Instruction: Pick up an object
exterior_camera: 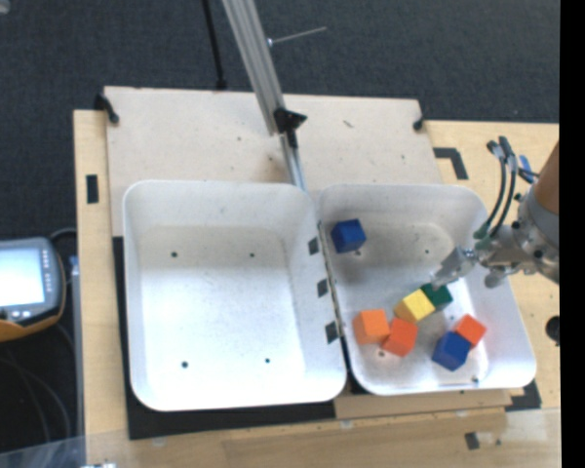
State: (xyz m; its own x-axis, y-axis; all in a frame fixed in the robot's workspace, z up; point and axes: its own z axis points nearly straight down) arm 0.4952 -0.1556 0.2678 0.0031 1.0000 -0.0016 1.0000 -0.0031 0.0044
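Gripper [455,267] first: it sits low over the right bin's right side, its metal fingers pointing left-down toward the block cluster, tip just beside the green block. Whether it's open or closed I can't tell — too small and blurred — and nothing is visibly held.

Now left to right. Left shallow white plastic bin [136,261] has nothing but speckles and a few dots on its floor. Right shallow white plastic bin [409,198] holds all the candidates: a small blue cube [348,235] alone near the upper-left corner, well apart from the rest; then, lower down, an orange cube [371,325] touching a second, redder orange cube [402,337]; a yellow cube [416,306] just above those; a dark green block [437,294] touching the yellow one; further right a larger blue cube [450,350] with a small orange-red cube [471,330] against it.

Step in hand, by my read: approach/descent, pre-grasp — no block lifted yet. Likely target is the green block or the yellow one, since they're closest to the tip.

Next move calls for centring over one block w/ room for the jaws either side — tricky, as green and yellow touch — then closing and lifting straight up.
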